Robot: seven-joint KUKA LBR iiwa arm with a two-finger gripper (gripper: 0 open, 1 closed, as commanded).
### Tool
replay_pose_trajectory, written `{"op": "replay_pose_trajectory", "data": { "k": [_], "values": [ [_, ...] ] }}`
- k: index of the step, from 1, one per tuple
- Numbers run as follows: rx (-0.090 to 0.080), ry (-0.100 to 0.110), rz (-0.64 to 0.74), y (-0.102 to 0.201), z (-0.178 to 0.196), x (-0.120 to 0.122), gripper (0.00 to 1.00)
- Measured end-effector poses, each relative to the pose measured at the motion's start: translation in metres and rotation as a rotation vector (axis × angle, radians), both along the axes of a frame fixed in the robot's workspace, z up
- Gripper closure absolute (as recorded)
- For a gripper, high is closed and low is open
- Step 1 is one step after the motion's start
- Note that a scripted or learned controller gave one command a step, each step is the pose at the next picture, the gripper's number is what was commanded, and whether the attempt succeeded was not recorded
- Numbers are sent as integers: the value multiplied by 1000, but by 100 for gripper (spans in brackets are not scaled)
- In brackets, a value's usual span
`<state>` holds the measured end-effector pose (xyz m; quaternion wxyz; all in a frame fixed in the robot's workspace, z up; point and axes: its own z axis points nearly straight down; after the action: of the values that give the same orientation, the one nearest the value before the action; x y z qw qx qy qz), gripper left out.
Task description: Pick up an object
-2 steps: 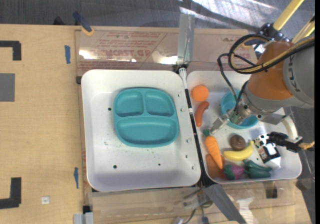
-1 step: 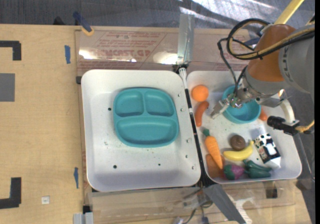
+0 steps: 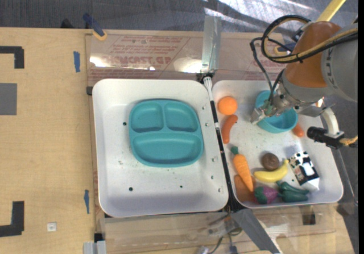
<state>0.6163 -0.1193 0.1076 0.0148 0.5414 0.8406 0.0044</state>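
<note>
The right bin (image 3: 333,187) holds several toy foods: an orange ball (image 3: 227,105), a slim orange piece (image 3: 228,128), a carrot (image 3: 243,171), a brown lump (image 3: 271,161), a banana (image 3: 272,175), a black-and-white toy (image 3: 303,169), a purple piece (image 3: 265,194) and a green piece (image 3: 292,192). A light-blue bowl (image 3: 280,121) stands at the back of that bin. My gripper (image 3: 267,109) is low over the bowl's left rim, at or inside its edge. Nothing shows as lifted off the bin floor.
The left bin (image 3: 108,179) bears a teal divided plate (image 3: 166,132). A small orange piece (image 3: 298,130) lies right of the bowl. The ridge between the bins (image 3: 216,150) runs just left of the toys. Black cables loop above the wrist.
</note>
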Motion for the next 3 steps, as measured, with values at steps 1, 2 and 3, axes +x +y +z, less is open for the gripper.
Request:
{"op": "replay_pose_trajectory", "data": {
  "k": [1, 2, 3],
  "values": [
    [2, 1, 6, 14, -12, -61, 100],
    [6, 13, 5, 15, -17, -64, 0],
    [1, 15, 176, 19, -17, -33, 0]
  ]
}}
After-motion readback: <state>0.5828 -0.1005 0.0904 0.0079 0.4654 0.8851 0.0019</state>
